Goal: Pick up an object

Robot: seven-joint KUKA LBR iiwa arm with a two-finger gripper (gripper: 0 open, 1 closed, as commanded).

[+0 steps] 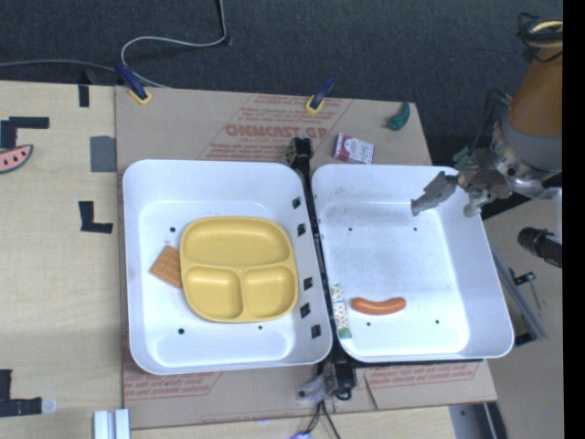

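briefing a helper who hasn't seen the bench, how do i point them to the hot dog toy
Start at the right white bin, the one nearer the arm. Look along its front edge for the hot dog toy, a small orange-red sausage lying flat. It is the one loose item on that bin's floor.

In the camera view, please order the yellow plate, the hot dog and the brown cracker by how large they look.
Largest to smallest:
1. Yellow plate, clearly the largest.
2. Hot dog.
3. Brown cracker, though the plate hides part of it, so ranks 2 and 3 are uncertain.

Bins side by side on desk [55,273].
Left bin [146,245]: divided plate [239,268] over cracker [166,265]. Right bin [475,291]: sausage [377,306] near front.
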